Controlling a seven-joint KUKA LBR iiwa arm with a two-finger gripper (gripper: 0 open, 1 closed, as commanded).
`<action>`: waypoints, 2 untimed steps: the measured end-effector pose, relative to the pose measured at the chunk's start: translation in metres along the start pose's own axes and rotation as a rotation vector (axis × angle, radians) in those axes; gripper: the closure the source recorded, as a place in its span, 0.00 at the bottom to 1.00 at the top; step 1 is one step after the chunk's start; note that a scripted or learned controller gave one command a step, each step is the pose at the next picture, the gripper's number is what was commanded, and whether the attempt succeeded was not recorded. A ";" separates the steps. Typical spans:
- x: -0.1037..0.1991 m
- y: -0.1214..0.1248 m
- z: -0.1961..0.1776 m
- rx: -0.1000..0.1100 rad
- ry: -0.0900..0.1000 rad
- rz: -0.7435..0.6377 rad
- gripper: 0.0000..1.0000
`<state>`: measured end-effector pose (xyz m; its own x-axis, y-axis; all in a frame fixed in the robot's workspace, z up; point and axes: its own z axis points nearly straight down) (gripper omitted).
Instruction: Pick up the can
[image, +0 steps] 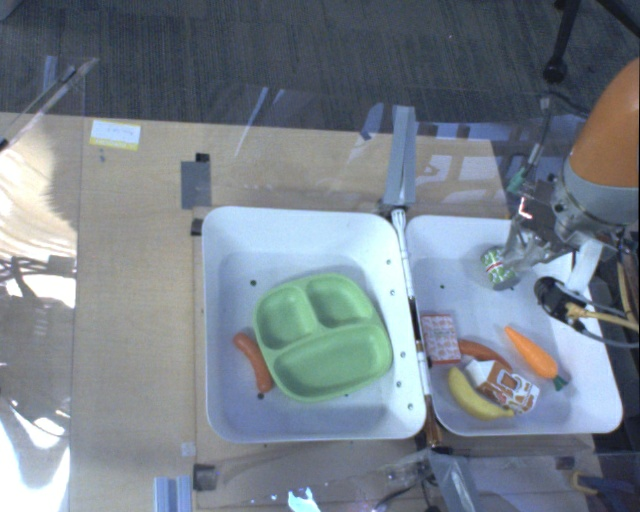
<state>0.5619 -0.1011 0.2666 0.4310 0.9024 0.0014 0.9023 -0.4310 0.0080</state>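
Green-labelled can (497, 267) sits right at the jaws' tips.

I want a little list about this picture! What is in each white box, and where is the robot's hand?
left bin: green plate with three sections, sausage beside its left edge
right bin: can, banana, carrot, small red packet, snack packet
hand: at the can, top of right bin
grip: cannot tell
arm: grey with orange band, reaching from the right
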 end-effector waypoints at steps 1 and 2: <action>0.010 0.083 -0.007 -0.001 -0.001 -0.547 1.00; 0.015 0.038 0.154 0.007 -0.001 -0.153 1.00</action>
<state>0.6039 -0.1043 0.1130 0.2888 0.9574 0.0000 0.9574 -0.2888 0.0010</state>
